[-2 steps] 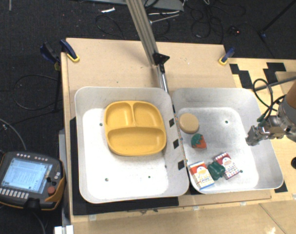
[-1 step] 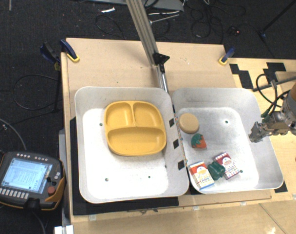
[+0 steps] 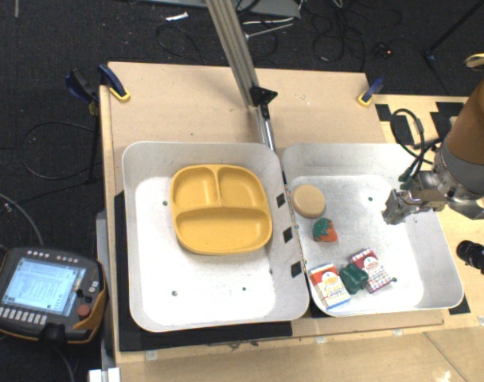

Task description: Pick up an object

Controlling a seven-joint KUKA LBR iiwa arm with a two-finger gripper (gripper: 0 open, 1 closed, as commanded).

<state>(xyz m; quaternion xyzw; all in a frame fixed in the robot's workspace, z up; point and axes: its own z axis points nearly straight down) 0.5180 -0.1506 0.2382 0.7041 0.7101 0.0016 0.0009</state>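
The right bin (image 3: 417,289) holds a round tan disc (image 3: 310,200), a small red and green strawberry toy (image 3: 325,231), a dark green block (image 3: 354,278), and two small cartons, one orange and white (image 3: 328,286) and one red and white (image 3: 370,270). My gripper (image 3: 399,208) hangs over the right part of this bin, well to the right of the disc and above the cartons. Nothing shows between its fingers.
The left bin (image 3: 146,293) carries a yellow divided plate (image 3: 221,208). A slanted metal pole (image 3: 238,46) crosses the back of the bench. A teach pendant (image 3: 43,291) lies on the floor at the left. Blue and yellow clamps (image 3: 113,82) grip the board's back corners.
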